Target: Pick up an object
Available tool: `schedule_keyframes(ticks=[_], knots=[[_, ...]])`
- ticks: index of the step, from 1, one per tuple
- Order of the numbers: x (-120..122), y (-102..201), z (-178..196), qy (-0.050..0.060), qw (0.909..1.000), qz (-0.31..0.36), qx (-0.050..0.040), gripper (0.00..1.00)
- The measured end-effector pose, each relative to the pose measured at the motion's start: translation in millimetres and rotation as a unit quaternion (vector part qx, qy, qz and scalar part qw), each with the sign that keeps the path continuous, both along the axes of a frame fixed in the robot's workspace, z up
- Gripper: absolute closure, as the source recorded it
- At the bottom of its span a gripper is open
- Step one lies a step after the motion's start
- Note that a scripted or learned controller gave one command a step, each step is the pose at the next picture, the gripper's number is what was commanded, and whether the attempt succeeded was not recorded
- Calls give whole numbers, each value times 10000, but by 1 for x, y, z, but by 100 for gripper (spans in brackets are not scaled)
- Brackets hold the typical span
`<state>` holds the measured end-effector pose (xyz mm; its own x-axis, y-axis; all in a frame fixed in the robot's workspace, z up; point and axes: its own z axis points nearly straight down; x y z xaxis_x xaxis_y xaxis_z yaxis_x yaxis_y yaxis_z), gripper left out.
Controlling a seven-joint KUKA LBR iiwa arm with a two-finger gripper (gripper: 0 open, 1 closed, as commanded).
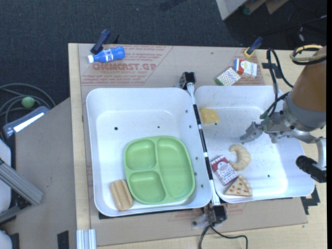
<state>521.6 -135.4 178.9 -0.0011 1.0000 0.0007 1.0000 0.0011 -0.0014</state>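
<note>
Toys are split between the two white bins, and that split looks deliberate: a source side to pick from, a drop side to fill. The right bin (270, 95) carries the loose pieces, a yellow cheese-like block (209, 116) up by the divider, a croissant (239, 156) in the middle, a small red-and-white packet (222, 169) and a waffle wedge (238, 188) down at the near rim. The left bin (104, 105) has the green divided tray (158, 168) sitting flat, with a tan bread stick (121, 194) lying just beside its lower left corner.

Outside the bins, on the table (155, 61), a blue-and-white bottle (106, 55) lies on its side, and a couple of little cartons (236, 72) rest near the back edge, out of play I'd judge.

Now the tool (252, 133): the arm comes in from the right, wrist low over the right bin, fingers pointing left and down. They look spread a little, with nothing between them. The tips sit just above and right of the croissant, near it but apart, and whether they touch the bin floor I can't tell.

My read: the croissant is the nearest candidate, and a descent and a squeeze are both outstanding. Its curved shape could roll out of a pinch.
</note>
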Motion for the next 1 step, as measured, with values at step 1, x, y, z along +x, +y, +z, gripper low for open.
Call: schedule_keyframes(ticks=[1], knots=[[10, 16, -95, -6, 10000, -4, -2, 0]])
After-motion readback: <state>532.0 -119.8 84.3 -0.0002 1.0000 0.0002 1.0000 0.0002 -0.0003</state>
